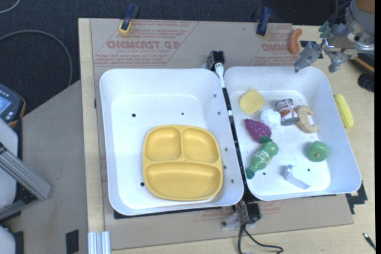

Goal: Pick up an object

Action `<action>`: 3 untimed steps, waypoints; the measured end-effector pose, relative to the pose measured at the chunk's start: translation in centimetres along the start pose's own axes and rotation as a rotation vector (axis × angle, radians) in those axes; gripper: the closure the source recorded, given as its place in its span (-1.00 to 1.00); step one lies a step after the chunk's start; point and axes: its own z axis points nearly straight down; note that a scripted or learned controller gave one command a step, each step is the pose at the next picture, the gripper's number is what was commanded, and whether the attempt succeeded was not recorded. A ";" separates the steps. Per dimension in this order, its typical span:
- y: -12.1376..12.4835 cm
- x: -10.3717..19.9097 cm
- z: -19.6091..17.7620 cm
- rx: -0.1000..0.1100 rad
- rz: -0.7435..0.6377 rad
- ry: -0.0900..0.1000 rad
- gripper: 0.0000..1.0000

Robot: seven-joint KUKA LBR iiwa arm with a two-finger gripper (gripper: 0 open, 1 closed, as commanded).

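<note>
Approach step; gripper (318,55) hovers above right bin's (333,178) far rim, jaws apparently spread, holding nothing; objects lie in the bin, yellow lump (252,101) near; next: descend, close.

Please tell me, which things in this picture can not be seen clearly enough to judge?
- Gripper, camera view: small and blurred at the right bin's far corner; finger state unreadable.
- Arm: cut off by the right edge.
- Can: label too small to read.
- Grey object: too small to identify.
- White item: partly hidden behind the can, blends with the bin.
</note>
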 end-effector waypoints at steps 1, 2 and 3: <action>-5.6 3.3 18.0 0.010 0.002 0.004 -1.00; -5.2 3.0 17.2 -0.002 0.001 0.000 -1.00; -9.1 3.8 17.2 0.004 0.002 0.002 -1.00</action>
